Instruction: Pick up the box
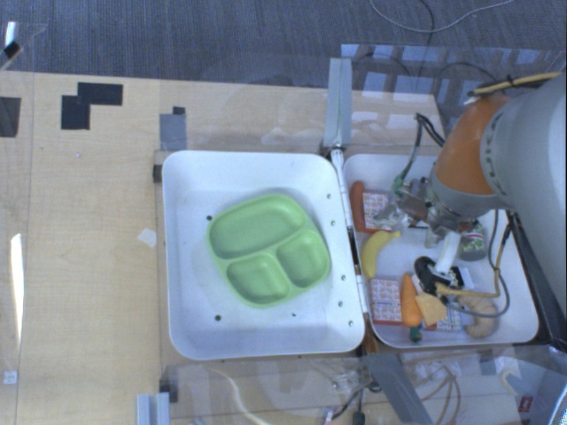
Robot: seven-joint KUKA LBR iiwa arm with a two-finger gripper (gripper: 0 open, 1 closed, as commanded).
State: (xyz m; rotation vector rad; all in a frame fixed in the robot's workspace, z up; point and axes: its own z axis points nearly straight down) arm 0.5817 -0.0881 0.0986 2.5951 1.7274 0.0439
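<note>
Gripper (443, 253): low in right bin (528, 324), above the clutter; finger state cannot be told.
Box (386, 299): flat, red-patterned, lying at right bin's front left, beside carrot (409, 301), apart from gripper.
Banana (376, 248): just left of gripper.
Left bin (186, 326): holding green divided plate (268, 249).
</note>
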